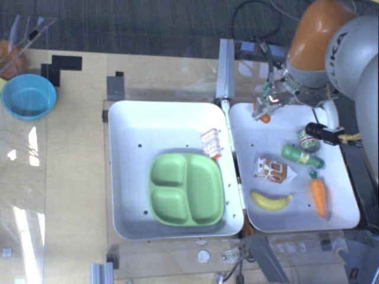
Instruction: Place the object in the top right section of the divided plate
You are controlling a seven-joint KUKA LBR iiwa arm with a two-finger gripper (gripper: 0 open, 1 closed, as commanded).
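gripper (265, 112) is hanging over the far left corner of the right bin (349, 218) pinching a tiny orange-red object (265, 118), looks light and slick, so a fingertip grip across its middle seems best

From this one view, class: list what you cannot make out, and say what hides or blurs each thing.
- Pincer: in the camera view its tips are small and blurred at the right bin's far edge; whether they grip the small orange thing there cannot be told.
- Packet in the left bin: print too small to read.
- Can: partly covered by a black cable piece.
- Arm: cut off by the right edge.
- Orange item at top left: cut off by the left edge.
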